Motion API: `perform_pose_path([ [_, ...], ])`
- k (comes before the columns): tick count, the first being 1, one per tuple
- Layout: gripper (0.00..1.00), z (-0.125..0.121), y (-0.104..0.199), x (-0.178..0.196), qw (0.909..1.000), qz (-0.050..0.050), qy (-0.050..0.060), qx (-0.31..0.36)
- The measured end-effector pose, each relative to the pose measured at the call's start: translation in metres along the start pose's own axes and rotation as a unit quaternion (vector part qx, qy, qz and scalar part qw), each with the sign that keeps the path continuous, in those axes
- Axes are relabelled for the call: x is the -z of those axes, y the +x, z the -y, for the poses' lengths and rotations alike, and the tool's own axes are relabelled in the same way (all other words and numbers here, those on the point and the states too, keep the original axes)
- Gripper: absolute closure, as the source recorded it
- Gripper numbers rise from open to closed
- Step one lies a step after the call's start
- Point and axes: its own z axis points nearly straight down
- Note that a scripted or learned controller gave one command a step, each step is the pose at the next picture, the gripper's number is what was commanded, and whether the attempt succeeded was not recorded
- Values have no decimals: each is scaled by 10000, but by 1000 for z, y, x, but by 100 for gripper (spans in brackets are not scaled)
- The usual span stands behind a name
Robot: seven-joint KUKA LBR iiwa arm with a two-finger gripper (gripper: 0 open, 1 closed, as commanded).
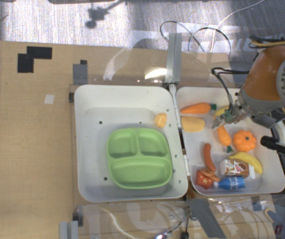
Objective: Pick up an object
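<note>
- Robot arm (269, 78) reaches in from the right over the right bin (276, 185).
- Gripper (227, 117) hangs low among toy food, just above a small carrot (224, 136); whether it is released or clenched cannot be told.
- Pumpkin (244, 140) and a yellow block (193, 124) crowd close by.
- Risk: the tips may nudge neighbours aside or come up with nothing.
- Green plate (139, 158) sits in the left bin (87, 133).

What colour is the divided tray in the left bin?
Light green, seen clearly in the camera view: the divided tray.
</note>
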Motion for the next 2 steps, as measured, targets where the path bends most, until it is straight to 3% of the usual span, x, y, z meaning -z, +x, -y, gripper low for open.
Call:
perform_pose_path([
  [1,100,-94,40,84,10000,-27,48,50],
  [2,100,-116,89,100,9960,-27,68,-893],
])
